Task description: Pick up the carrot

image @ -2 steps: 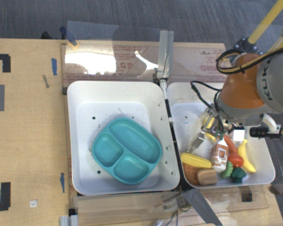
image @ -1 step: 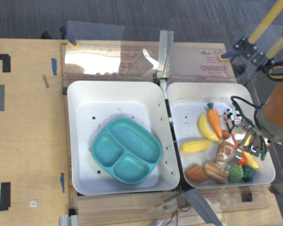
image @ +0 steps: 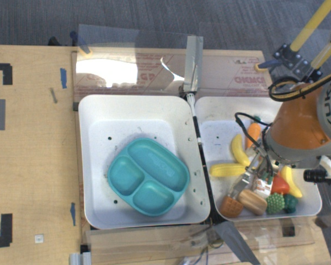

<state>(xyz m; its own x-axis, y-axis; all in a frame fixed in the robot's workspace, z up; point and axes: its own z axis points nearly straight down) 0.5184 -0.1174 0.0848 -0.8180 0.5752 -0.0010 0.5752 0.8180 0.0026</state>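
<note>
Orange carrot (image: pixel 254 132) behind the arm, apart from gripper (image: pixel 244 185); finger state unclear

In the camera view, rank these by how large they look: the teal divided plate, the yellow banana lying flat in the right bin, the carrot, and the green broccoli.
1. Teal divided plate, by far the largest.
2. Yellow banana.
3 and 4. Carrot and green broccoli: unsure, since the arm covers part of the carrot, so I won't rank them.

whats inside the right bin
In the right bin: two bananas, a carrot partly behind the arm, broccoli and other toy foods. The arm covers the rest.
</note>
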